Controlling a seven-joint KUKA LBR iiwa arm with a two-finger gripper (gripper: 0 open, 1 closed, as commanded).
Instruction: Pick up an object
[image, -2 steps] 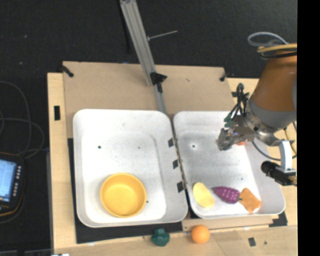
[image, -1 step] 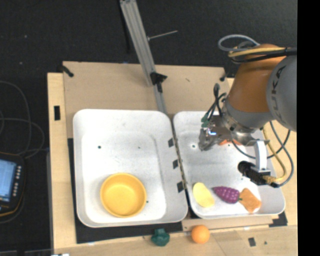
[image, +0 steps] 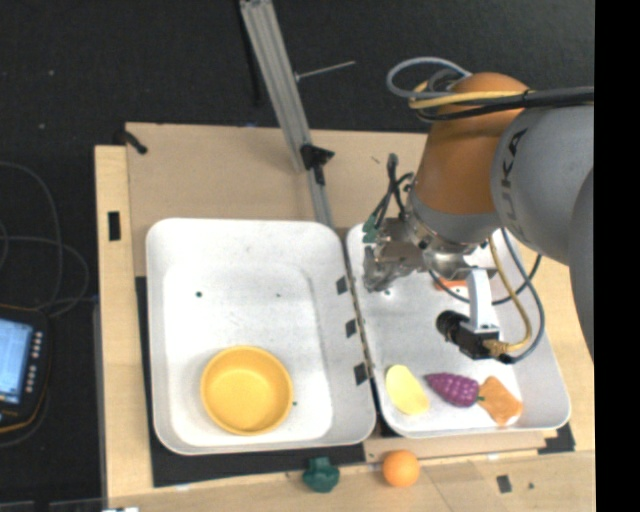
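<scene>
Gripper (image: 378, 272) hangs low over right bin (image: 530, 352), near its upper-left corner; finger spread impossible to judge (wrist hides it); yellow piece (image: 406, 389), purple piece (image: 452, 388), orange piece (image: 499, 399) line bin's near edge; yellow bowl (image: 246, 389) sits in left bin (image: 240, 270).

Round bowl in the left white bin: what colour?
Yellow; the bowl shows best in the camera view.

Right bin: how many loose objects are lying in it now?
3, in a row along the right bin's near edge: a yellow piece, a purple piece, an orange piece. The arm may hide more.
</scene>
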